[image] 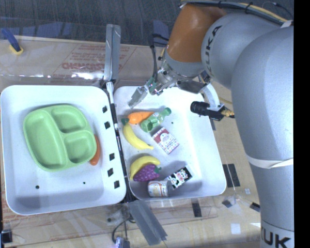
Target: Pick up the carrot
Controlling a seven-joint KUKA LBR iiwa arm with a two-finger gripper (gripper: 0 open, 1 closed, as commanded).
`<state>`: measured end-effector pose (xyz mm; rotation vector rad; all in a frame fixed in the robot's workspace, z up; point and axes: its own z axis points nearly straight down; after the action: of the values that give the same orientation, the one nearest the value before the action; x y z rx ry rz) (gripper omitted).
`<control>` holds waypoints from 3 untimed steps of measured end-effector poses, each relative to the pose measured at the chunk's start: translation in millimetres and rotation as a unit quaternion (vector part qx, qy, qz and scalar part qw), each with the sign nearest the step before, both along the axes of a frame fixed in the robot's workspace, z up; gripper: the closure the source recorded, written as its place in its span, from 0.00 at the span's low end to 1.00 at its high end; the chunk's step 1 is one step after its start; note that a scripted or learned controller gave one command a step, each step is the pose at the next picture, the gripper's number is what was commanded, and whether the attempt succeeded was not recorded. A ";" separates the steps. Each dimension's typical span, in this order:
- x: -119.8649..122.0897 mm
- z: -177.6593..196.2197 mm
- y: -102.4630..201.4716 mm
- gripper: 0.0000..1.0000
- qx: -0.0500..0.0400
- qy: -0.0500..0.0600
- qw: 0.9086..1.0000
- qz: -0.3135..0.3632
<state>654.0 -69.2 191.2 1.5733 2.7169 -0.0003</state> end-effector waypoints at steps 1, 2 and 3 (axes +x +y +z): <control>3.5 -41.8 -29.0 0.00 0.000 0.001 0.997 0.076; -0.9 -101.0 -29.4 0.00 0.000 0.002 0.997 0.075; -27.6 -0.2 4.5 0.00 0.000 0.001 0.999 -0.043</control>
<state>626.4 -64.7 191.0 1.6905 2.6472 -0.0020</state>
